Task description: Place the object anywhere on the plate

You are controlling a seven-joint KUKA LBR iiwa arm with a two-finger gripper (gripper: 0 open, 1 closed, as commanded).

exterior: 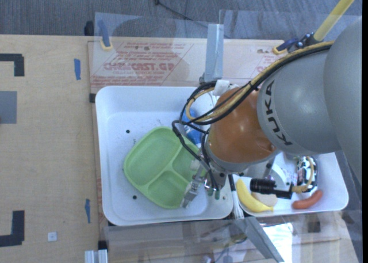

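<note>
The claw (201, 190) hangs low over the right edge of the green plate (152, 164). I cannot tell how wide it is open, or if it has hold of anything.

The plate is right under the claw and spreads away to the claw's left, as the camera sees it. It is light green with round corners and three dips in it. It sits turned like a diamond. The parts I can see are bare. It lies in the left white bin (109, 118) and fills much of the floor.

Just behind the claw, higher in the picture, a blue thing (194, 135) peeks out in the same bin. The grey arm (305, 95) and its cables hide most of it, so I cannot tell what it is.

To the claw's right is the second white bin (340, 195). Closest to the claw there is a yellow banana (253, 199), just by the wall between the bins. Farther off lies a red sausage (307, 199). Behind that sits a small thing with black, white and yellow stripes (307, 171). The arm covers a lot of this bin.

Both bins rest on a pale wood bench (46, 141).
</note>
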